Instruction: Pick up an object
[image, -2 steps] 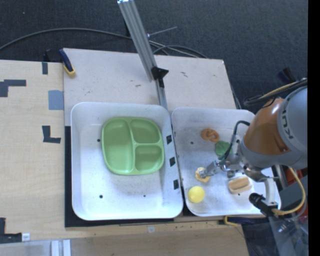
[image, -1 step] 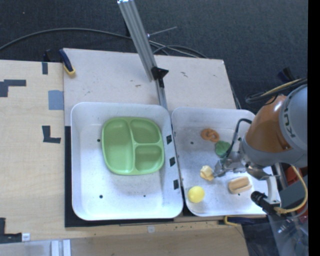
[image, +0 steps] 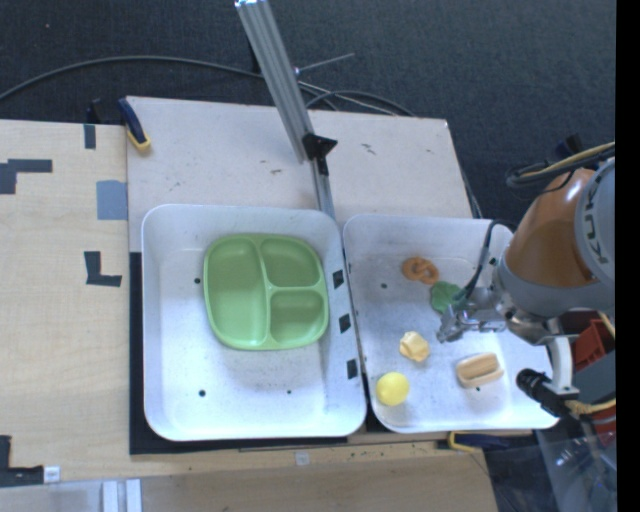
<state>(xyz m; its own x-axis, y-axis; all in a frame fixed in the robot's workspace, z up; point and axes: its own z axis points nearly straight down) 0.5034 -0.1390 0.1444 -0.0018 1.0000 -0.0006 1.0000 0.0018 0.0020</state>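
**Over the right bin, the gripper sits low among small food items**

Nearest the camera, along the front of the right bin (image: 400, 232), a round yellow ball (image: 392, 388) lies close to the front-left corner. Just behind and to its right, a tan bun-shaped piece (image: 479, 369) rests on the bin floor, and a pale yellow lumpy piece (image: 414, 347) lies between the ball and the middle of the bin.

Further back, the gripper (image: 452, 328) hangs low over the middle of the right bin, at the end of the grey arm (image: 560, 250) with its orange band, which comes in from the right. Whether the claw is wide or narrow I cannot tell, because its tips are small and dark against the bin floor, and nothing can be seen clamped in it. A green object (image: 444, 295) lies just behind the gripper, touching or almost touching the metal; the two cannot be separated by eye. Behind that, an orange-brown piece (image: 420, 268) lies apart from the rest.

To the left, the left bin (image: 160, 300) holds a green divided plate (image: 267, 291) with three compartments, lying flat toward the back.

Beyond both bins, a grey metal rail (image: 282, 80) slants up across the pale bench (image: 220, 150), and a blue and yellow clamp (image: 134, 124) sits at the far-left corner.
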